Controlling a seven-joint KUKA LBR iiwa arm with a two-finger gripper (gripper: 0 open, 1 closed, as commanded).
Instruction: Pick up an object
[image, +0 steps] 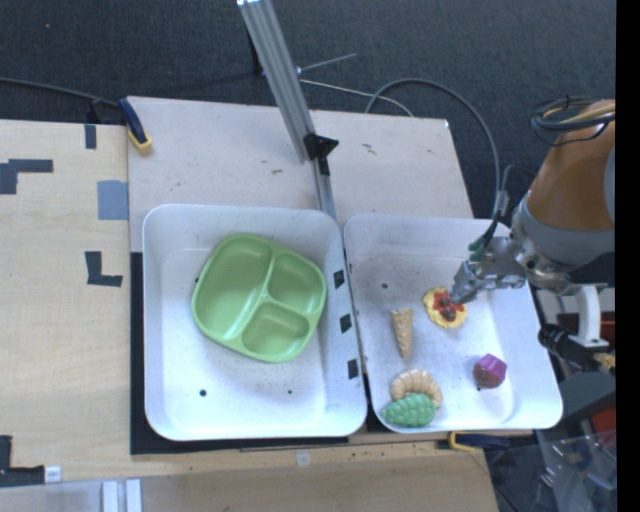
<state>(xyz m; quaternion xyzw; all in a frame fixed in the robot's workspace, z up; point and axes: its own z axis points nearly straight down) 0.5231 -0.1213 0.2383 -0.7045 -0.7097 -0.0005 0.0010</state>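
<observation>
Two shallow white bins sit side by side on the bench. The left bin (160, 300) holds a green divided plate (260, 297) with three compartments, lying slightly tilted near the bin's middle.

The right bin (400, 235) holds four small toy foods. A yellow piece with red spots, like a small pizza slice or flower (443, 308), lies toward the bin's centre, a little to the 3 o'clock side. At about 8 o'clock from it lies a tan ice-cream cone (402, 330), point toward 6 o'clock. Toward the bin's 6 o'clock wall a tan croissant-like piece (415, 382) rests touching a green knobbly piece (410, 409) just below it. A purple piece (489, 371) sits apart near the 4 o'clock corner.

The arm (570, 190), grey with its orange band, enters from 3 o'clock. Its gripper (461, 295) hangs over the right bin, its tip right at the 2 o'clock edge of the yellow-and-red piece, seemingly touching or just above it. Whether the fingers stand apart or together cannot be told from this slanted view, and nothing is clearly seen between them.

A grey metal rail (285, 80) runs from 12 o'clock down to the seam between the bins.
</observation>
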